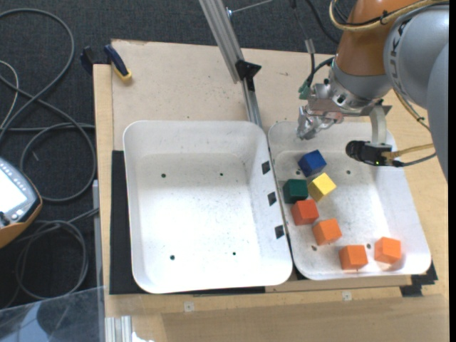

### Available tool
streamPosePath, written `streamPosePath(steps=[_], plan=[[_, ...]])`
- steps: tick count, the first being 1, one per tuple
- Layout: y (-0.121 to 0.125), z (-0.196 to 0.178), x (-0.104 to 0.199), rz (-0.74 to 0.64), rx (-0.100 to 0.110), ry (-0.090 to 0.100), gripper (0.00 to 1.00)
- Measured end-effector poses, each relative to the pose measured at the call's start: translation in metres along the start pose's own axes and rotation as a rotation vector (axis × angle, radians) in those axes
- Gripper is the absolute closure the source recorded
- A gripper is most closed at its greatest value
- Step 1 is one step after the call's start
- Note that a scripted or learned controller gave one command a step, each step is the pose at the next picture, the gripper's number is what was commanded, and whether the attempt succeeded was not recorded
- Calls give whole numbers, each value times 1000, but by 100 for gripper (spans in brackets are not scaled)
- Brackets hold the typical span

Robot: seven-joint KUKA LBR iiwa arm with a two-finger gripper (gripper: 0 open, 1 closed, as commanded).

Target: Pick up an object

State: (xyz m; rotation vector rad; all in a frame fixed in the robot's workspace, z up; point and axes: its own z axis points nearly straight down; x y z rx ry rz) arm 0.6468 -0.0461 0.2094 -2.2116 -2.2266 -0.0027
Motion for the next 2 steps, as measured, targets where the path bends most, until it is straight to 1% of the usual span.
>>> streamPosePath(steps=[1,2], plan=[[-1,-4,45,1,-1,-1,100],[-6,-3,102,0,1,0,100]])
